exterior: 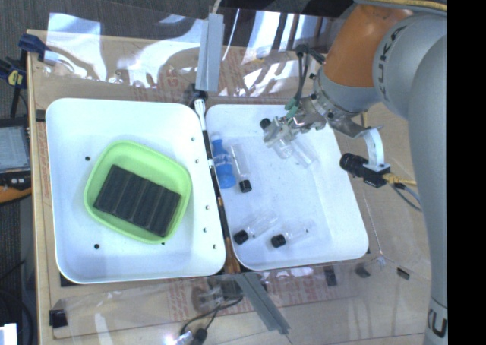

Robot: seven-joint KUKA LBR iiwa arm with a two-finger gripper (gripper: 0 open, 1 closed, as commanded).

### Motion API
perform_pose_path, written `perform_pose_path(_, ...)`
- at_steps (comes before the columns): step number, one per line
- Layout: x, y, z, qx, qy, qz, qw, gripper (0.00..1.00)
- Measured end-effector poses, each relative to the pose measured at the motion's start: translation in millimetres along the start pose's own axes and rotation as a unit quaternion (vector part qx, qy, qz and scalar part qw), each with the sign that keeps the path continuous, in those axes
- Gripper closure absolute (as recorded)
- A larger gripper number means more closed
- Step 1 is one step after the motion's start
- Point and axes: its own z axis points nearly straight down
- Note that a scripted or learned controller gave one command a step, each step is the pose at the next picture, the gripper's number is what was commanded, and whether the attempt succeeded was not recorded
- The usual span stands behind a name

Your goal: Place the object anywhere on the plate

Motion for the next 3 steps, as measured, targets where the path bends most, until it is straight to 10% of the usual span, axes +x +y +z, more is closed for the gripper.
perform_pose_path(2,121.3,64.4,25.9,-0.001,-0.001,-0.174,0.9847,1.0)
perform_pose_path(3,121.0,64.4,25.8,-0.001,-0.001,-0.174,0.9847,0.0)
